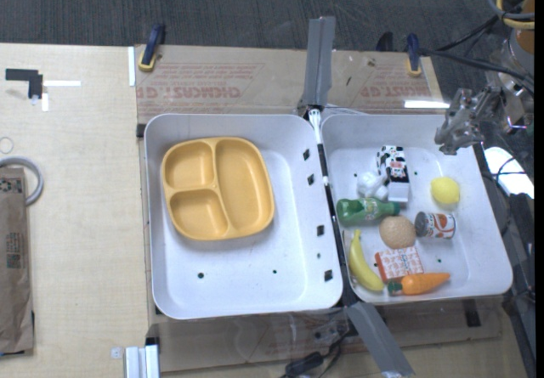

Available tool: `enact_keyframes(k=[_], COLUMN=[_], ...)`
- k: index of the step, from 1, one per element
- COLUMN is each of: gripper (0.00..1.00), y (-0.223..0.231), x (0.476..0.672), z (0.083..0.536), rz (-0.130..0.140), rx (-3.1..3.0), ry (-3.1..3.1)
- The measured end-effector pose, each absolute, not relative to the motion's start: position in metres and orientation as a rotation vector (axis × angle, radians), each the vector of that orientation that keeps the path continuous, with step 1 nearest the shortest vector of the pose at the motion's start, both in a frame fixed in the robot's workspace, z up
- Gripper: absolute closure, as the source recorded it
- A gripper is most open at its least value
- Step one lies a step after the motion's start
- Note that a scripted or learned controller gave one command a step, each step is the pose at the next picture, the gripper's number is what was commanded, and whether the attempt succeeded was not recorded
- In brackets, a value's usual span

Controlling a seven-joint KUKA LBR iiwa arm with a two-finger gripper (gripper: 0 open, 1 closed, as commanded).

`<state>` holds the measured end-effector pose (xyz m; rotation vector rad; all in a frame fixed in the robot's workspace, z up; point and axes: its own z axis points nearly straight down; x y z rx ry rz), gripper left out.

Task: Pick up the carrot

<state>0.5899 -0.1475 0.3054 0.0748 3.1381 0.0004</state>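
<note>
The carrot (419, 284) is orange with a green stub at its left end. It lies flat along the front edge of the right bin (484, 274), just below a small red and white box (398, 264). My gripper (452, 132) hangs over the back right corner of that bin, far from the carrot and well behind it. Nothing shows in the gripper.
In the right bin with the carrot are a banana (364, 264), a brown round bun (397, 233), a small can (435, 225), a lemon (444, 190), a green bottle (365, 210) and a cow-patterned carton (393, 166). A yellow divided plate (218, 188) lies in the left bin (246, 291).
</note>
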Motion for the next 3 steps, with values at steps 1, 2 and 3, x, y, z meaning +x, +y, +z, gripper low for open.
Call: enact_keyframes(k=[1,2,3], gripper=[1.00,1.00,1.00], y=[-0.150,-0.162,-0.148], x=[0.617,0.646,0.659], z=[0.326,0.308,0.311], rz=[-0.001,0.000,0.001], rx=[-0.282,-0.507,-1.263], ry=[3.123,3.096,2.870])
